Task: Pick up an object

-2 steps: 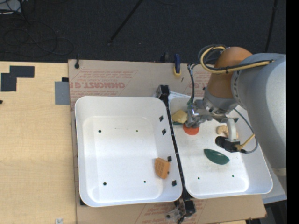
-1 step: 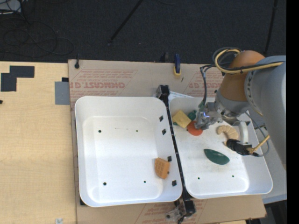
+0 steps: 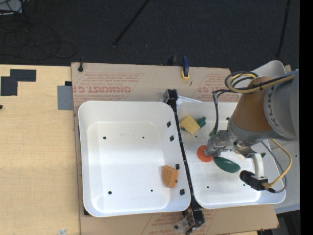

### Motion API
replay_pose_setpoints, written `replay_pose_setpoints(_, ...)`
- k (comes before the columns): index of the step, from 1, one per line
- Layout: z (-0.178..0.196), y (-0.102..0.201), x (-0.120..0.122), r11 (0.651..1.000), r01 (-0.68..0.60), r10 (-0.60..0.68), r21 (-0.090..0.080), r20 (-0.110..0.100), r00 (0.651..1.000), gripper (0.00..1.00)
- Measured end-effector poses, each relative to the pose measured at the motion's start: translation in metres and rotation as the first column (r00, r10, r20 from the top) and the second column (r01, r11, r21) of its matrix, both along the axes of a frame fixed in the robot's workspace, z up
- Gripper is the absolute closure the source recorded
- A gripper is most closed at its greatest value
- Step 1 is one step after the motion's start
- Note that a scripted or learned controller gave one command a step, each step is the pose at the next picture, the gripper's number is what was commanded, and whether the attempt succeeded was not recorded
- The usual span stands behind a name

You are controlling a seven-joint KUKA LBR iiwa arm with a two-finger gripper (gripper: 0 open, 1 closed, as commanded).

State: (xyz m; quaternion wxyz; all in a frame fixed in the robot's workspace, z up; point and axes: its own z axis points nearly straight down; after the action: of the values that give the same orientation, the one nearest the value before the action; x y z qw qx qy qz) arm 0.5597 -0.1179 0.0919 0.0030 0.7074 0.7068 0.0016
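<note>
- Bench setting: pale wooden bench top [image 3: 34,155] under a sheet of printed cardboard [image 3: 122,84]. Dark carpet [image 3: 146,28] with loose cables lies behind (all seen from above, at a slant).
- Gripper [image 3: 214,150]: low over the middle of the right bin [image 3: 230,197]. Whether it is apart or together cannot be told from this angle.
- Arm [image 3: 259,111]: grey with an orange band, entering from the view's right, over the right bin's far right part.
- Red-orange disc [image 3: 203,154]: flat on the right bin's floor, just beside the gripper on the view's left (touching or not, cannot tell).
- Dark green oval piece [image 3: 227,164]: on the same floor, just beside the gripper on its near side, close to the disc.
- Yellow block [image 3: 190,125]: far left part of the right bin, apart from the gripper.
- Small green item [image 3: 201,121]: just right of the yellow block (shape too small to tell).
- Black divider strip [image 3: 177,136]: runs between the two bins.
- Left bin [image 3: 122,155]: holds one orange waffle-patterned piece [image 3: 169,176], near its right wall toward the near corner, well apart from the gripper.
- Blue clamp [image 3: 185,66]: at the cardboard's far edge (yellow at its foot).
- Black shapes [image 3: 17,80] and grey patch [image 3: 64,97]: flat on the bench top, left of the cardboard.
</note>
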Motion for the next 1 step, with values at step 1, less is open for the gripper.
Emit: replay_pose_setpoints(1,-0.0017,0.0274,0.0888,1.000,-0.006,0.006,0.001,0.001,1.000,1.00)
